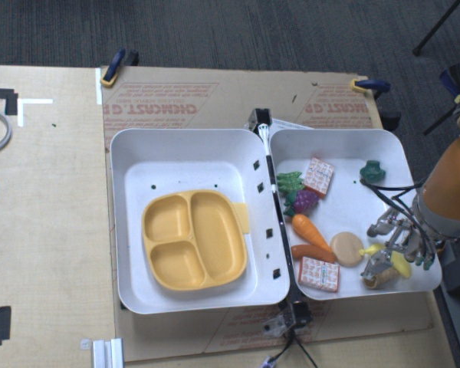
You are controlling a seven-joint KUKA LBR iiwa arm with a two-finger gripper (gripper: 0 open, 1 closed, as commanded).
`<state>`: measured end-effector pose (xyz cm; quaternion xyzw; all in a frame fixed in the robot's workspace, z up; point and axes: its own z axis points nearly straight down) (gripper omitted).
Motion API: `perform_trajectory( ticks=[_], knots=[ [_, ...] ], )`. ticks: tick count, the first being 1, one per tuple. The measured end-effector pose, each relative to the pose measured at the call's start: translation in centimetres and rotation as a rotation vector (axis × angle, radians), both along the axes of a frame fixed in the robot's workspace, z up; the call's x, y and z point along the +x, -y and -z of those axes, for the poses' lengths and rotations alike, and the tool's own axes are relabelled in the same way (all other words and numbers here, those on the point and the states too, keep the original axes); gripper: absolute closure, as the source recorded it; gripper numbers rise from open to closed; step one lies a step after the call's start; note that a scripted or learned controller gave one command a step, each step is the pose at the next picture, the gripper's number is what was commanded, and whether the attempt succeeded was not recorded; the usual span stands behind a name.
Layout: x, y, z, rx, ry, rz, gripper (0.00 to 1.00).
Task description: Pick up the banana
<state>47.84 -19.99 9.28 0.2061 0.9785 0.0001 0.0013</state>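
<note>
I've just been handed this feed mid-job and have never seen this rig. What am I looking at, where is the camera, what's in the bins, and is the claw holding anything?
One camera looks down at a slant on a bench with two shallow white bins. The left bin holds a yellow divided plate. The right bin holds toy food: a carrot, two small cartons, purple grapes, a green leafy piece, a tan round disc and a dark green item.

The grey and orange shape at the right is the robot arm. Its claw is down in the right bin's near right corner, over the yellow banana. I cannot tell whether the banana is gripped or just lying beneath it.
</note>
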Motion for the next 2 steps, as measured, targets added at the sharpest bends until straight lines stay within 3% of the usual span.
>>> perform_trajectory(
  ticks=[1, 2],
  knots=[
    [0.2, 0.0, -1.1, -0.001, 0.005, 0.003, 1.0],
    [0.1, -0.9, 0.0, -0.002, 0.002, -0.088, 1.0]
  ],
)
